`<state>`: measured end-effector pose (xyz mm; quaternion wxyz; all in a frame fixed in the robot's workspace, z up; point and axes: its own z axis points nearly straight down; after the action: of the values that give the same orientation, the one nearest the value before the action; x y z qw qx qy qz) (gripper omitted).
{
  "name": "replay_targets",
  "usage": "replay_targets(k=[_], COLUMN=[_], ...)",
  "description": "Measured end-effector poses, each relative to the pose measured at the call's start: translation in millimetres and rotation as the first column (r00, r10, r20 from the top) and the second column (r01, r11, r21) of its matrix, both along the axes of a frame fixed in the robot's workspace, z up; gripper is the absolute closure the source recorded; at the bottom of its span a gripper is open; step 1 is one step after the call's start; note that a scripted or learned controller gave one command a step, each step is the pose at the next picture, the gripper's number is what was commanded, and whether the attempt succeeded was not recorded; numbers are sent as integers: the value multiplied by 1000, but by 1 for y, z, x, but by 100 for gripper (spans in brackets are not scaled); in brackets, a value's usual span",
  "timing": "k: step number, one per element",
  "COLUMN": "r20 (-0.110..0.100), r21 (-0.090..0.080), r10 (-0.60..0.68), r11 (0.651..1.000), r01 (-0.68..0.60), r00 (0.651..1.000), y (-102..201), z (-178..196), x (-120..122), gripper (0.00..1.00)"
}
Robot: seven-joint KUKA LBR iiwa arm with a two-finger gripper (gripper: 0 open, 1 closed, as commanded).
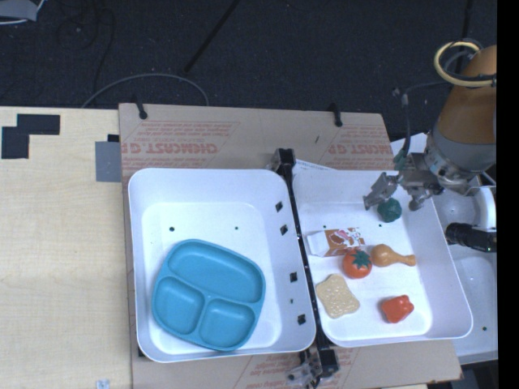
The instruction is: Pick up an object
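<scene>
The gripper (pixel 399 194) is seen at the two o'clock part of the right bin (pixel 454 298), its fingers spread apart, one toward nine o'clock and one toward three. A small green object (pixel 391 210) lies just below, between the fingertips; whether it is touched cannot be told. Toward the bin's middle lie a printed packet (pixel 344 239), a tomato (pixel 357 263) and a tan gourd-shaped piece (pixel 392 257). At six o'clock lie a beige biscuit (pixel 337 296) and a red pepper (pixel 396 308). A blue divided plate (pixel 209 295) rests in the left bin (pixel 203 189)
</scene>
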<state>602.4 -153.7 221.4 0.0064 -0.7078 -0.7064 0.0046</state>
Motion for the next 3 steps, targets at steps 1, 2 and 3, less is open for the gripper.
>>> replay_targets(k=[1, 2, 3], r20=[12, 9, 11], r21=[-2, -1, -2], r10=[2, 1, 2], r11=[1000, 1000, 1000], r01=[-2, -1, -2], r00=[1000, 1000, 1000], y=[0, 9, 16], z=[8, -41, -88], x=[2, -1, -8], gripper=[0, 0, 0])
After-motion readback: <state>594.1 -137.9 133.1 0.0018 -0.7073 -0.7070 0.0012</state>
